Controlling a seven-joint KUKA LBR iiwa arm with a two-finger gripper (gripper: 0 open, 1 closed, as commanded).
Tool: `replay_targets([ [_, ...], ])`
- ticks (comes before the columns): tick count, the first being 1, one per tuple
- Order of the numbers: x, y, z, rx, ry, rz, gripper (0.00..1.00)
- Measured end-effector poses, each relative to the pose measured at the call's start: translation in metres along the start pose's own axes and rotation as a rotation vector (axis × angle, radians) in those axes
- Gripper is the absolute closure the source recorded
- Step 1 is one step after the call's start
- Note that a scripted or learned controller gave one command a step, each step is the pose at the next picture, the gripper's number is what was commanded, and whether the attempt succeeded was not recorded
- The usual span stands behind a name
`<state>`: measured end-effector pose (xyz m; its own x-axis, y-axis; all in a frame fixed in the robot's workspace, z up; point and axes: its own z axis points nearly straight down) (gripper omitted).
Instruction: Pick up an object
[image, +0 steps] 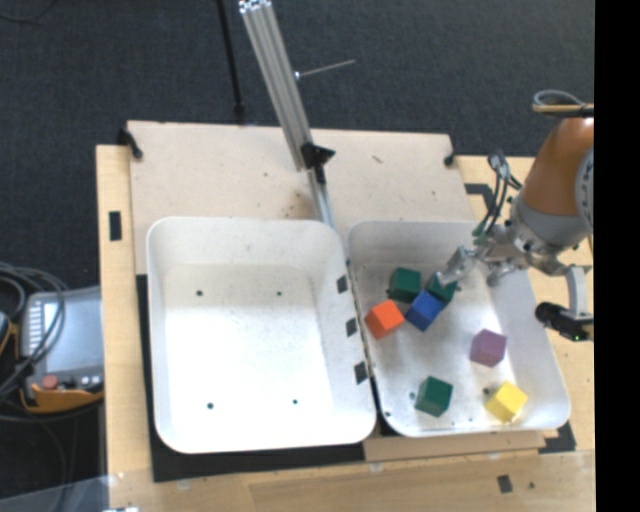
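Note:
The right bin (540, 345) holds several small blocks. A green block (404, 283), a blue block (424, 309) and an orange block (384, 319) cluster near its left side. A purple block (487, 347) lies further right. A second green block (434, 395) and a yellow block (506, 401) sit near the front. My gripper (447, 281) reaches in from the right, low over the bin, its tip just above and right of the blue block. The fingers are too small and dark to read.
The left bin (250, 330) stands beside the right one. A slanted metal pole (285, 90) rises from behind the bins. A grey device with cables (55, 345) sits off the bench's left edge.

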<state>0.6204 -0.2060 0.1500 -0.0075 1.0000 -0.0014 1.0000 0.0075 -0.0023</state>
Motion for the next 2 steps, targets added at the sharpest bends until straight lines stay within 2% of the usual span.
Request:
replay_targets([
  [1,-0.002,0.007,0.025,-0.025,-0.006,0.001,0.00],
  [2,-0.003,0.009,0.013,-0.031,-0.007,0.000,1.00],
])
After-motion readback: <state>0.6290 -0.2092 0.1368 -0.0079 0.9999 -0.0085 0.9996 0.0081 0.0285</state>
